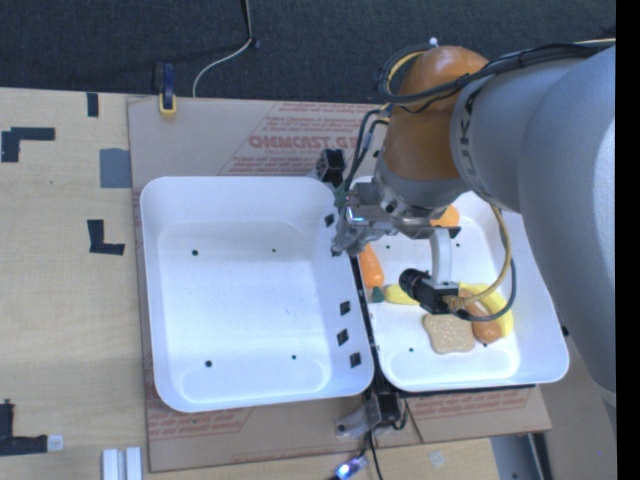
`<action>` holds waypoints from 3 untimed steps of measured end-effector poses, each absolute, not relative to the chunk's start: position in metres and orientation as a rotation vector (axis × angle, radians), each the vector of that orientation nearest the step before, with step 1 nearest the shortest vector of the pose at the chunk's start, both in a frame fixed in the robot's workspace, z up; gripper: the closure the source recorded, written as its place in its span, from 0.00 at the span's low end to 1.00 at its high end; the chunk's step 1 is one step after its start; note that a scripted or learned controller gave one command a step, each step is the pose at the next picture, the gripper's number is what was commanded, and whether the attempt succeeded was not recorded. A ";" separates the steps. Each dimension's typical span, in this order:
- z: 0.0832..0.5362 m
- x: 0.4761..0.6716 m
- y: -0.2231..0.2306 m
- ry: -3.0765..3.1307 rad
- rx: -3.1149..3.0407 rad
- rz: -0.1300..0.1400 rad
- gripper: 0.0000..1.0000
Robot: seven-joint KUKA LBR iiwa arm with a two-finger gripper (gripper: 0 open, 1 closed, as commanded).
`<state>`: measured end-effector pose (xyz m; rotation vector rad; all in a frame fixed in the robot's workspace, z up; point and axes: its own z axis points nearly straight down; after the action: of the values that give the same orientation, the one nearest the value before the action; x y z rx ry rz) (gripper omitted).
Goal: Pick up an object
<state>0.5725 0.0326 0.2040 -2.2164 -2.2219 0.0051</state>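
Two white bins are set side by side, the left bin point(240, 308) and the right bin point(532, 360), on a cardboard sheet point(200, 133). Red lettering point(290, 141) is printed on the sheet; "CHEMCAST" can just be made out, and the rest is blurred. The gripper point(352, 230) is seen at the right bin's left wall, just above an orange carrot-like piece point(371, 268). Whether it is spread or closed cannot be told. A yellow piece point(400, 295) and a toast-shaped piece point(449, 335) are seen nearby in the right bin.

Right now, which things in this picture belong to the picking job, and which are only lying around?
Job in hand:
- gripper
- right bin
- in it: orange carrot-like piece, toast slice, yellow piece

Lying about:
- left bin
- cardboard sheet
- clamp
- black tape marks
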 end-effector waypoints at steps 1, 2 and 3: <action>0.213 0.573 0.033 -2.222 -2.214 0.006 1.00; 0.338 0.527 0.007 -2.225 -2.226 -0.009 1.00; 0.314 0.565 0.053 -2.226 -2.216 0.002 1.00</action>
<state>0.5652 0.0527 0.3143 -2.2157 -2.2265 0.0021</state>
